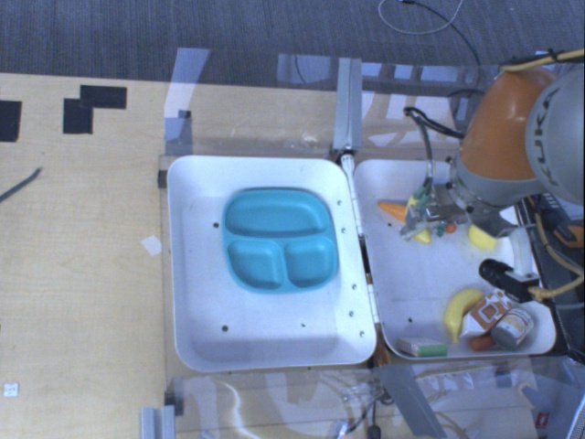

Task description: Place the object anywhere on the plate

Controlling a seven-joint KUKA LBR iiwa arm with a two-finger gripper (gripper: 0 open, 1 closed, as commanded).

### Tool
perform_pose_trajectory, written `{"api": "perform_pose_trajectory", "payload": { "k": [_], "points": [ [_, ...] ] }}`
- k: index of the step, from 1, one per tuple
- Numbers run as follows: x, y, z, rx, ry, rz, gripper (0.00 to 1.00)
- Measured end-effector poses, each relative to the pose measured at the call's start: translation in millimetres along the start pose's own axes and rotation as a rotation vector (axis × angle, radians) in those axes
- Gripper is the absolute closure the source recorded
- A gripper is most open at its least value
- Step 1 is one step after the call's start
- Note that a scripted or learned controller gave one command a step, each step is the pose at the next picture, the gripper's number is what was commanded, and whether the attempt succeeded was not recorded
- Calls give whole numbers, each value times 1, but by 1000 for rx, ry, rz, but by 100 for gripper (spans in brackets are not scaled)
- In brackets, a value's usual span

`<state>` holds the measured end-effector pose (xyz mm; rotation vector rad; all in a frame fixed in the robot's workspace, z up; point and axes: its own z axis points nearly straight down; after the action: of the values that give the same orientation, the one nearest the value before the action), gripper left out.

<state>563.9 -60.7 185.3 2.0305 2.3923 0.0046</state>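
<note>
Blue plastic plate point(278, 251), rounded-rectangular, divided into three compartments: one wide section along its upper side, two smaller sections side by side below. Lies flat, right way up, slightly above centre in the left white bin, left-centre of frame. All three compartments bare.

Candidate object: small orange carrot-shaped toy point(393, 210), lying flat on the floor of the right white bin, upper-left part of that bin, right of frame centre. Long axis roughly horizontal, slightly tilted. Its right end meets a small yellow piece; contact between them cannot be resolved. Well apart from the plate, across the bin divider.
</note>
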Motion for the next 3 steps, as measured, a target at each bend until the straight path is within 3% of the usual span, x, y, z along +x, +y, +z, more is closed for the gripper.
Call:
{"api": "perform_pose_trajectory", "payload": {
  "k": [1,2,3],
  "points": [
    [1,16,0,-2,-1,-111,100],
    [1,16,0,-2,-1,-111,0],
    [90,11,0,-1,1,-433,0]
  ]
}}
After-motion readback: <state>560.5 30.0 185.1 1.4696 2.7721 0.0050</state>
